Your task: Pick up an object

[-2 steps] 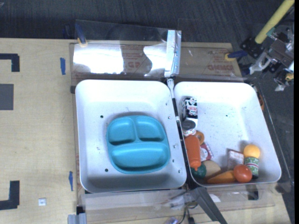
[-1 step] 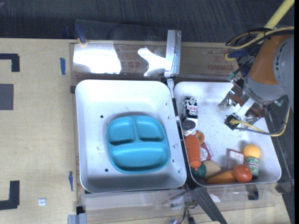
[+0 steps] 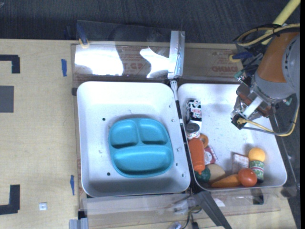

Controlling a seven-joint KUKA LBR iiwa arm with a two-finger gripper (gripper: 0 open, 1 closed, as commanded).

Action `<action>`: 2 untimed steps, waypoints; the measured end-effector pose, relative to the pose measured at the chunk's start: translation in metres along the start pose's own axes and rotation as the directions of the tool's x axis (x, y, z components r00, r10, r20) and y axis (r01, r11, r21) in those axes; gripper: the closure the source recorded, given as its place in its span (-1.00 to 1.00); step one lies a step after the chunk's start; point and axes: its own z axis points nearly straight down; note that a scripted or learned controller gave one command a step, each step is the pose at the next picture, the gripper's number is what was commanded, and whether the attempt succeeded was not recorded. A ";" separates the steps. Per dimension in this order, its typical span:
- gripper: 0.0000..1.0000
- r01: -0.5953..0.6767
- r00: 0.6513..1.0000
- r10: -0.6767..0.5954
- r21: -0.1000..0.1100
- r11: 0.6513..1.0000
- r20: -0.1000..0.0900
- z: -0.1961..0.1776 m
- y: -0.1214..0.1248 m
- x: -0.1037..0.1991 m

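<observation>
You are looking at a tabletop [image 3: 38, 128] carrying two bins. The left bin [image 3: 88, 142] is holding just a blue plate [image 3: 140, 146], too wide and flat to be a likely pick.

Everything worth grasping is lying in the right bin [image 3: 224, 97]. Along its 9 o'clock wall a small black-and-white carton [image 3: 193, 109] is sitting, and below it an orange sausage [image 3: 196, 154] is lying with its long axis running 12 to 6. At the 6 o'clock wall a carrot [image 3: 228, 180] is lying across, roughly 9 to 3. A tomato [image 3: 247, 177] is touching the carrot's tip. Just beside the tomato a bottle [image 3: 256, 162] with a yellow cap is sitting.

The hand [image 3: 249, 105] is hovering over the bin's bare upper part, towards 2 o'clock, with nothing beneath it. You cannot tell whether it is apart or together, and nothing is showing in its grip.

The relation that is mattering here:
- The bottle and tomato are lying almost straight at 6 o'clock from the hand and look the nearest.
- The sausage is lying at about 8 o'clock from it.
- The carton is lying at 9 o'clock, well apart from it.

By my judgement, the coming move is calling for a shift towards 6 o'clock before any descent. The crowding there is making a clean grip doubtful.
</observation>
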 end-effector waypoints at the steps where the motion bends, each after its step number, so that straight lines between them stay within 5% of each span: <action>1: 1.00 -0.035 0.999 0.035 -0.007 0.999 -0.004 -0.052 0.005 -0.016; 2: 1.00 0.259 0.966 -0.259 -0.007 0.966 -0.001 -0.128 0.013 0.012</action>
